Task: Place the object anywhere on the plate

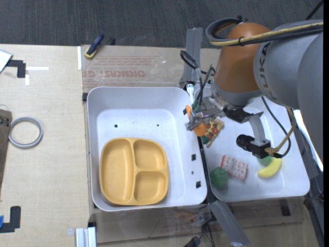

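On the bench (46, 189), left bin (133, 112) holds a yellow plate (134, 170); right bin (247, 188), banana (270, 169) and green ball (219, 177); claw (198, 121) state unclear.

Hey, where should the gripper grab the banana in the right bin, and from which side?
Take the banana at its middle, coming straight down from above. It lies flat and slanted on the bin floor, so close across its narrow width, square to its length. The tapered ends would likely slip. The packet lies apart on its left, leaving room.
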Controlling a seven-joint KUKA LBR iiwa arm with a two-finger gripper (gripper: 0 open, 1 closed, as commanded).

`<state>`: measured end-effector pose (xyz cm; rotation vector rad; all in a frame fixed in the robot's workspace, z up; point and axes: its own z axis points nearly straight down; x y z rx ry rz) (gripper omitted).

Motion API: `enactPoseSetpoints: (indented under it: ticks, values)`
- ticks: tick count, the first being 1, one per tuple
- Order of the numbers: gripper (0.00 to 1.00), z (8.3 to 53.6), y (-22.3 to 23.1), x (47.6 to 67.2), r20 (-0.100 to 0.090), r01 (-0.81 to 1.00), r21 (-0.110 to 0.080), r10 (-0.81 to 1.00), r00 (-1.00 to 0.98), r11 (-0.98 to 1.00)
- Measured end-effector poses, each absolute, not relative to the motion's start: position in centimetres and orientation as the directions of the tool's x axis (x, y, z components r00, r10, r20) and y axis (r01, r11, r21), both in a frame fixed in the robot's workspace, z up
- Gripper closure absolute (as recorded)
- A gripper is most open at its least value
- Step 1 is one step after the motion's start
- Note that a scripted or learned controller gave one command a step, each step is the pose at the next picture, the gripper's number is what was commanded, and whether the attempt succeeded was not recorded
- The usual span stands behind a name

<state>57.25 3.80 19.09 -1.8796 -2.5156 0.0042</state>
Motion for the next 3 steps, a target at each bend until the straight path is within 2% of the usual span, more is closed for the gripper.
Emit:
enactPoseSetpoints:
  ticks: [1,2,3]
  values:
    - [1.00,26.4,8.6,58.2,-0.001,0.951,-0.002,0.951,-0.308,0.308]
    - [1.00,22.5,11.7,50.4,0.000,0.898,-0.005,0.898,-0.440,0.440]
    - [0.00,22.6,11.7,50.4,0.000,0.898,-0.005,0.898,-0.439,0.439]
